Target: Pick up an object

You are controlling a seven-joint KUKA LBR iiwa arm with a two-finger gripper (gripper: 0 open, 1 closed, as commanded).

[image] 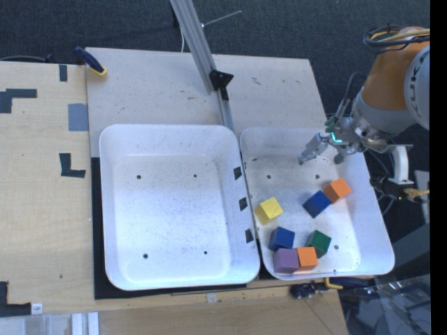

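Nearest me, a small purple cube [286,259] and a small orange cube [307,257] sit touching at the near edge of the right white bin [370,246]. Just behind I see a dark blue cube [282,238] and a green cube [320,242]. Farther back: a yellow cube [269,209], another blue cube [316,204] touching a second orange cube [337,190]. Left white bin [112,187] sits beside it. My gripper [323,149] hovers over the right bin's far side, fingers spread, gripping nothing.
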